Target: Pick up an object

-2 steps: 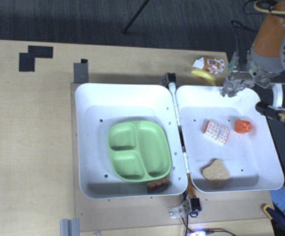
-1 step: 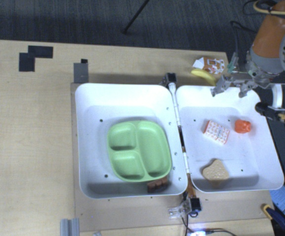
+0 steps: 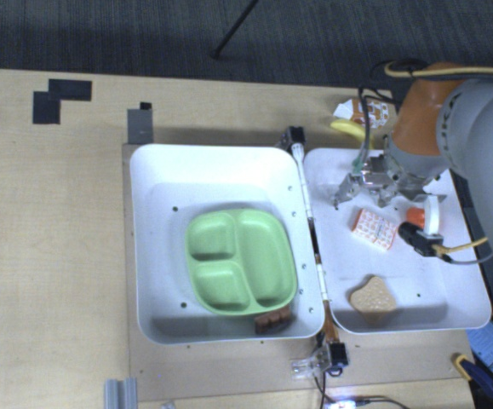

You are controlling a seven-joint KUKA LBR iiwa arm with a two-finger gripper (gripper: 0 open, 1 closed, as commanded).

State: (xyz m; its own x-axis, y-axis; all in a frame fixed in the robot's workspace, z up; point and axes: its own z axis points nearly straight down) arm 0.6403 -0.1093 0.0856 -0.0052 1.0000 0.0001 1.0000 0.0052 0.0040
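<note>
My gripper (image 3: 367, 192) hangs over the far part of the right bin (image 3: 463, 301), its fingers spread open with nothing between them. Just in front of it lies a small red-and-white checkered packet (image 3: 374, 229), flat on the bin floor and apart from the fingertips. A tan heart-shaped piece (image 3: 373, 296) rests near the bin's front wall. An orange-and-white object (image 3: 425, 216) lies to the right of the packet, partly under the arm.
The left bin (image 3: 157, 228) holds a green divided plate (image 3: 240, 261) with a small brown object (image 3: 272, 320) at its front edge. A yellow item and a wrapper (image 3: 352, 119) sit beyond the right bin. A cable (image 3: 450, 250) runs across the right bin's right side.
</note>
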